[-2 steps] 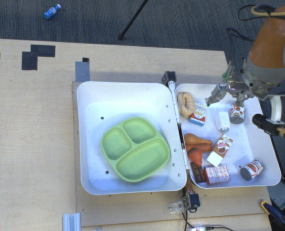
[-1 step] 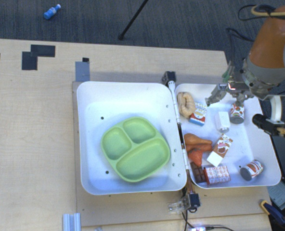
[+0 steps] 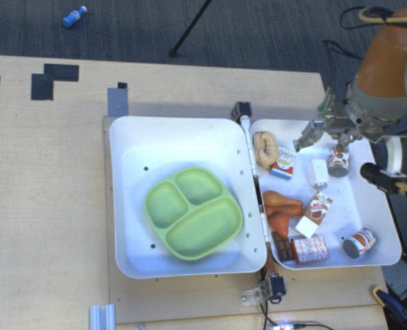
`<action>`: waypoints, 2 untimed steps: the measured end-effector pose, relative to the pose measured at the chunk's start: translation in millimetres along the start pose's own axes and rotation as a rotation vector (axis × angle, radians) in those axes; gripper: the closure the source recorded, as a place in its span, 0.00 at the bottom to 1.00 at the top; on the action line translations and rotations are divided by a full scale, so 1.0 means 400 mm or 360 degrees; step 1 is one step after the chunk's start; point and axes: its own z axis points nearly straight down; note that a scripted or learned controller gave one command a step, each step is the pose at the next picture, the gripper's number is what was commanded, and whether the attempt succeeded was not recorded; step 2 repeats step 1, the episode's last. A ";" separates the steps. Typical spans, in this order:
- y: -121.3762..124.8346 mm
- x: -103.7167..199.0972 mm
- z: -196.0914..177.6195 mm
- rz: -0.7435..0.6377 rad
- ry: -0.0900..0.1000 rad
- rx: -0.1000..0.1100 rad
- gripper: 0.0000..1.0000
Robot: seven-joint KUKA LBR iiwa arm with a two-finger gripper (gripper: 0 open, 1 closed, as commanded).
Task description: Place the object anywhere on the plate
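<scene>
**Tool Position Relative to Candidate Objects and Plate**

The green plate (image 3: 193, 214) lies in the left bin (image 3: 131, 143), with three compartments, all bare. The right bin (image 3: 389, 249) holds the loose items. The task does not name one object, so any item in the right bin may serve.

The tool (image 3: 324, 135) hangs over the rear part of the right bin, below the grey wrist and orange band. Its two fingers stand spread apart, and nothing is visible between them. One finger points toward the bin's left, the other points down toward a small can (image 3: 338, 162).

Items nearest the tool:
- The small can, just beside the near finger, standing close to upright.
- A white block (image 3: 319, 172), just in front of the tool, long axis running front to back.
- A small blue-and-red carton (image 3: 282, 165), to the tool's left.
- A tan pastry (image 3: 265, 148), at the bin's left wall, long axis front to back.

Farther items lie toward the front: an orange piece (image 3: 282, 201), a red-brown packet (image 3: 308, 249) and a second can (image 3: 359, 243) on its side.

Judgement: no grasp is made. The plate lies well apart from the tool, toward the view's left and front, across the wall between the bins. The coming move calls for a short descent, then a carry leftward.
</scene>
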 end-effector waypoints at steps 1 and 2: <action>0.000 0.000 0.000 0.0000 0.0000 0.0000 0.00; 0.000 0.000 0.000 0.0000 0.0000 0.0000 0.00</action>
